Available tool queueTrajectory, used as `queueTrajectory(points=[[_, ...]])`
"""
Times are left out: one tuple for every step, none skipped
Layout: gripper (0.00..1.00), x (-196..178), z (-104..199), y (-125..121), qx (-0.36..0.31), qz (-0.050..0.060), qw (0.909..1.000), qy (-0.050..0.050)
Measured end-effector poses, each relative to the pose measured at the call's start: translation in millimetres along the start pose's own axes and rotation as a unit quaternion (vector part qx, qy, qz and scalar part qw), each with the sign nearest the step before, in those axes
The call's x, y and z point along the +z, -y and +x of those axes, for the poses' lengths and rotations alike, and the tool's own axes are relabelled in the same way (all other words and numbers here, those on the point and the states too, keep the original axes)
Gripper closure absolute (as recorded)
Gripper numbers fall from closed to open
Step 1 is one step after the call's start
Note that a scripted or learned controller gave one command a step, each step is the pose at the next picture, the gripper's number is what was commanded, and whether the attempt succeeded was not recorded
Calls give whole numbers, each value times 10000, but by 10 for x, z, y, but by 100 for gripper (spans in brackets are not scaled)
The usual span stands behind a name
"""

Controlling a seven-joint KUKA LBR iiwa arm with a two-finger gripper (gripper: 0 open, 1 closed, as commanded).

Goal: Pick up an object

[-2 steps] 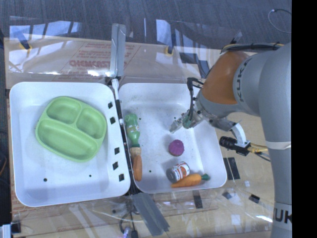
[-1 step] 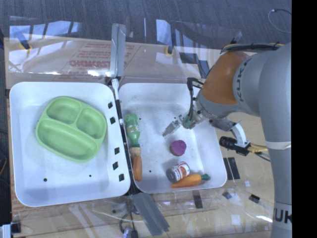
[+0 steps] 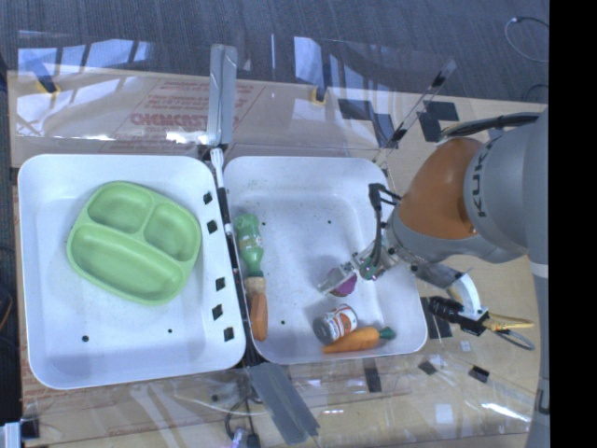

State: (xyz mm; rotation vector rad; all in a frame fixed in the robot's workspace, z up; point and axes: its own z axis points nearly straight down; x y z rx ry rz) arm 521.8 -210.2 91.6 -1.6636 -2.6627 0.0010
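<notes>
Bench sheet [image 3: 168, 110] bears red print (unreadable, perhaps mirrored); can [image 3: 337, 324] label blurred.

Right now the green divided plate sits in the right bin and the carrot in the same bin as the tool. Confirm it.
Not quite. The camera view shows the green divided plate in the left bin, not the right. The carrot does lie in the right bin with the tool.

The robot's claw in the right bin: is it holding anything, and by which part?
Nothing is visibly held. The gripper hangs low in the right bin, just above a small can and a carrot, apart from both.
</notes>
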Motion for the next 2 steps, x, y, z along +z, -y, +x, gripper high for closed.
queueTrajectory(points=[[100,-103,1,-9,-19,-2,10000,2],[100,-1274,616,-388,1270,-10,9919,5]])
